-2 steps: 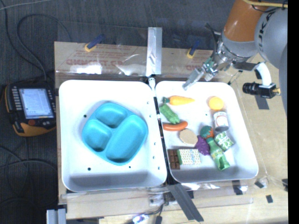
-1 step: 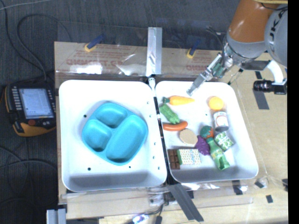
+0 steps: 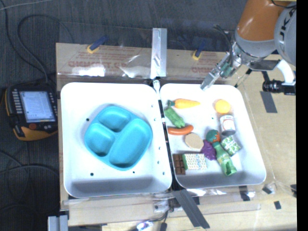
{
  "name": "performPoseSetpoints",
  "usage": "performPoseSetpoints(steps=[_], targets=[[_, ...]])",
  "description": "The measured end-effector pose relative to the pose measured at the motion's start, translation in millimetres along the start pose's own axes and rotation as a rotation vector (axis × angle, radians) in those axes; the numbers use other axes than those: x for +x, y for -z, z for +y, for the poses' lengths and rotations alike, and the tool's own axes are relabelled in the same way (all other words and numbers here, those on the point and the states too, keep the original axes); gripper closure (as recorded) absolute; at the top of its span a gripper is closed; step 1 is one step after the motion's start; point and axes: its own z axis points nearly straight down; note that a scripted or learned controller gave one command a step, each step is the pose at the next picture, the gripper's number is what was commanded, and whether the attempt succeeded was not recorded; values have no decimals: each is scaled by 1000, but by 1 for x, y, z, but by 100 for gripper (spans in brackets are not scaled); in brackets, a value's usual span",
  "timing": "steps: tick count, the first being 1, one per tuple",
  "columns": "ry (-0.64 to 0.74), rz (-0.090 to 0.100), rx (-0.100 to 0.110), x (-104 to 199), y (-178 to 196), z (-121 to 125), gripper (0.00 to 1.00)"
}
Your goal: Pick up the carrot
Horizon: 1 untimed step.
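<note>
The grey arm with the orange band (image 3: 262,16) reaches in from the right and carries its hand (image 3: 208,84) above the far rim of the right-hand shallow white bin (image 3: 252,129). The hand is slim, seen at a slant and small in the picture; whether it is apart or together cannot be told. Nothing is visible in it.

The task's thing, a small orange toy carrot with a pale green stub (image 3: 183,103), lies on its side on the floor of the right bin, in the far left corner, pointing right. A dark green cucumber-shaped toy (image 3: 174,117) lies just beside it on the near side, and a red-orange sausage-shaped toy (image 3: 180,129) lies nearer again. A yellow round toy (image 3: 222,106) sits well apart to the right. More small toys and packets crowd the near half of that bin. The left bin (image 3: 72,143) holds a blue three-compartment plastic tray (image 3: 118,136).

Judgement: the step in hand is the approach; the carrot is not yet grasped. The next move calls for a shift to the left, alignment across the carrot's narrow width, then descent, keeping clear of the bin wall and the green toy.
</note>
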Motion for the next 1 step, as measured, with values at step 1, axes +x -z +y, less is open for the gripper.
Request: performPoseSetpoints(steps=[1], targets=[[0,0,0,0,0,0,0]])
